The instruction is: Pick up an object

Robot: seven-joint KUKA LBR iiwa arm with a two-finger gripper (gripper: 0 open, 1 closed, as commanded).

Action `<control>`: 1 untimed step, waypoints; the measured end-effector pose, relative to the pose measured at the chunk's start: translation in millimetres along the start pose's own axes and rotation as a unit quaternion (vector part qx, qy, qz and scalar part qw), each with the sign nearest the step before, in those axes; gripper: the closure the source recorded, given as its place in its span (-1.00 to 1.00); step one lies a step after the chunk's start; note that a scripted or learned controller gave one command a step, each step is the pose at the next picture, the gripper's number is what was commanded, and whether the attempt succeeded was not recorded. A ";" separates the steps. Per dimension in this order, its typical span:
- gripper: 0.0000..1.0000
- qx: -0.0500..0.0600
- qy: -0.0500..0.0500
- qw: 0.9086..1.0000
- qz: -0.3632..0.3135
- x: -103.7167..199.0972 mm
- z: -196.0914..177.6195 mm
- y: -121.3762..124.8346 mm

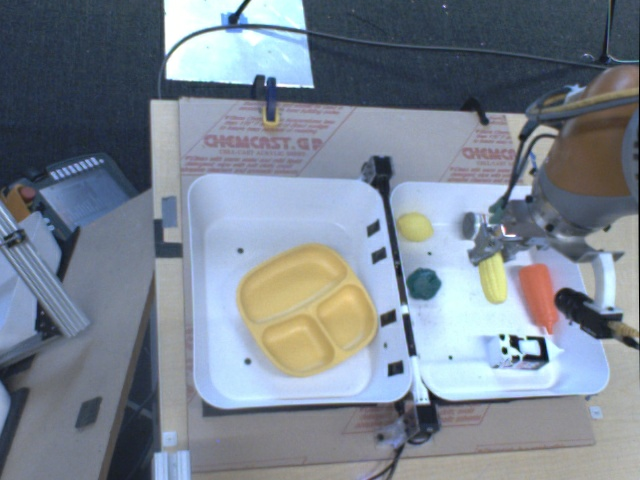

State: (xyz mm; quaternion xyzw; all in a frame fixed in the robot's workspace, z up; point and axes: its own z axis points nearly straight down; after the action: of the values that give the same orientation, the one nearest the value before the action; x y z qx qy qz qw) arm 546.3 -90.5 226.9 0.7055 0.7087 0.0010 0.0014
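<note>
The gripper (489, 241) sits low over the right bin (450, 368), its metal fingers directly above the top end of the toy corn cob (492, 277). The view is too small and too slanted to show whether the fingers are spread or pressed together, and it cannot be told whether they touch the cob or hang just over it; nothing is visibly pinched between them. The cob lies flat on the bin floor, long axis running toward the camera.

Judged from this, the step in hand is the approach to a grasp, with the corn the likely target, and the lift is not yet done. The next move calls for the fingers to straddle the cob across its narrow width, close firmly, then rise straight up. The cob is rounded and smooth-looking, so a grip at its very end could let it slip or pivot out.

Just beside the cob to the right lies an orange carrot (538, 295), near enough to be nudged. A yellow lemon (415, 227) and a dark green lump (424, 283) rest near the bin's left wall, and a small black-and-white carton (521, 351) sits near the front edge. The left bin (215, 368) holds a yellow plate with 3 compartments (305, 307), well apart from the gripper.
</note>
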 end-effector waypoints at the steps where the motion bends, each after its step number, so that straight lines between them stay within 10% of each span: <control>1: 1.00 0.000 0.001 1.000 -0.003 61.5 -1.9 18.8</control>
State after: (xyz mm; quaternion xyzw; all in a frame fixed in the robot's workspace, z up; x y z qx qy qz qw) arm 564.8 -28.9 228.9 0.7033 0.7109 0.0022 0.0006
